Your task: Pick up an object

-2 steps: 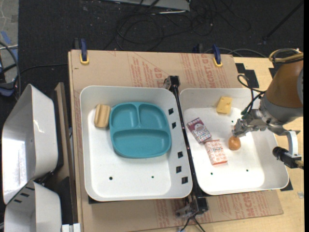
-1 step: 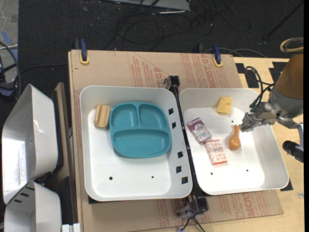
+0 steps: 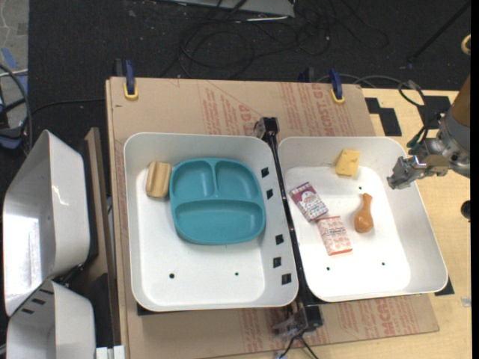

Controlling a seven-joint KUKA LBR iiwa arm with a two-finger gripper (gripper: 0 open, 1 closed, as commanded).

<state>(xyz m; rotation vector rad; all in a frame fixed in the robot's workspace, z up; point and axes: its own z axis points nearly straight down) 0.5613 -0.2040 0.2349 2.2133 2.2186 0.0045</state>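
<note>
The right bin holds a yellow sponge-like block at the back, a brown drumstick-shaped toy in the middle, a purple-and-white packet and a red-and-white packet. My gripper hangs over the right bin's right rim, to the right of the yellow block and up-right of the drumstick toy. Nothing shows between its fingers. The left bin carries a teal divided plate and a tan bread-like piece beside its left edge.
The two bins meet at a black divider in the middle. A cardboard sheet lies under them, clamped at the back. White containers stand off the bench to the left. Cables lie on the dark floor behind.
</note>
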